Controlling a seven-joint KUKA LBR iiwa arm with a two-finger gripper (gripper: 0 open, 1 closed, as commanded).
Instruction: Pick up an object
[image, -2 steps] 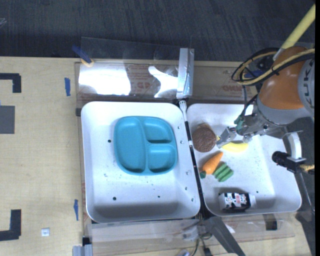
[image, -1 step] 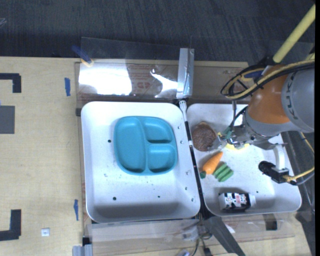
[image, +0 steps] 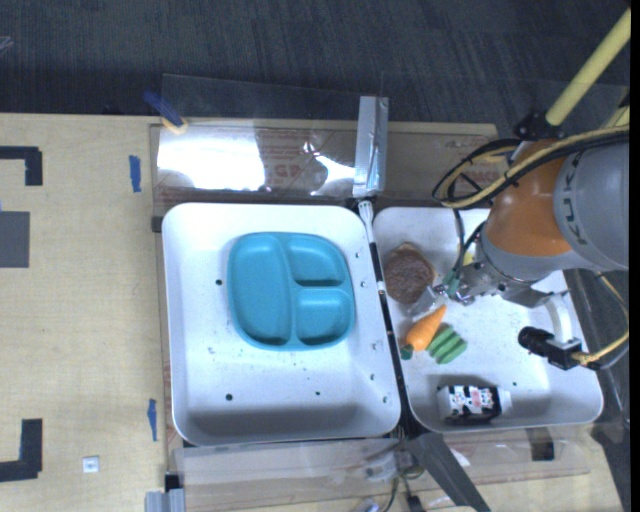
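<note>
The gripper (image: 447, 290) hangs low in the right bin (image: 520, 375), its finger state impossible to tell, just above the toy carrot (image: 424, 330), which lies beside a green piece (image: 448, 346), below a brown round object (image: 408, 272) and above a black-and-white item (image: 470, 401)

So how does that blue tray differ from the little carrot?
The divided blue tray lies in the left bin; the toy carrot lies in the right bin, near the gripper. The tray is far bigger than the carrot. The tray is one flat blue piece, the carrot orange with a green end. Both lie untouched.
</note>
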